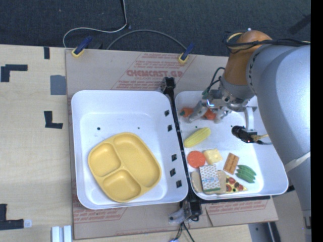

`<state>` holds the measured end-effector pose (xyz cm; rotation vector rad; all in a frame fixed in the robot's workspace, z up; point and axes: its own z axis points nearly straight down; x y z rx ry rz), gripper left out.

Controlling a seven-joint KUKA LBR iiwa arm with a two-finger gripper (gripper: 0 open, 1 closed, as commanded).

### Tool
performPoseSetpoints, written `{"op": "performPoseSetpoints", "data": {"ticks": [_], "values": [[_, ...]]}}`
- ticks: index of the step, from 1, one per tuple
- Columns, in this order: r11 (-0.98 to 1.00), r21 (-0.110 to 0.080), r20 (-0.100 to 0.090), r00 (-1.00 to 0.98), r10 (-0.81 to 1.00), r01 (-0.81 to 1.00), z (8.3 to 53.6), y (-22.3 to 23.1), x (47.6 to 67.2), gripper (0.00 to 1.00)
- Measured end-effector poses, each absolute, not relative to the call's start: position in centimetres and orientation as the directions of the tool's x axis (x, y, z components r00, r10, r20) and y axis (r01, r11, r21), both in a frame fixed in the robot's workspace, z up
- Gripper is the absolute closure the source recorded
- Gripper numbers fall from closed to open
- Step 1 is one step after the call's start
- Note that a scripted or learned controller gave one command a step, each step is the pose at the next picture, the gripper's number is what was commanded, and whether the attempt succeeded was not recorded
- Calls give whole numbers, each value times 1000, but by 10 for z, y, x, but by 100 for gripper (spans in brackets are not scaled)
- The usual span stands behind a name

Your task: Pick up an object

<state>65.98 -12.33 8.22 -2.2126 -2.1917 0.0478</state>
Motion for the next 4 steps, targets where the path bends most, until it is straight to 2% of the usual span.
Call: {"op": "performPoseSetpoints", "data": {"ticks": [2,3,4], "values": [[-8,-39,-6,7,1000,999,82,-122,660,0],[-7,-38,-1,7,1000,999,82,-125,660,0],[0,-15,-5,0,1000,1000,83,-121,665,0]]}}
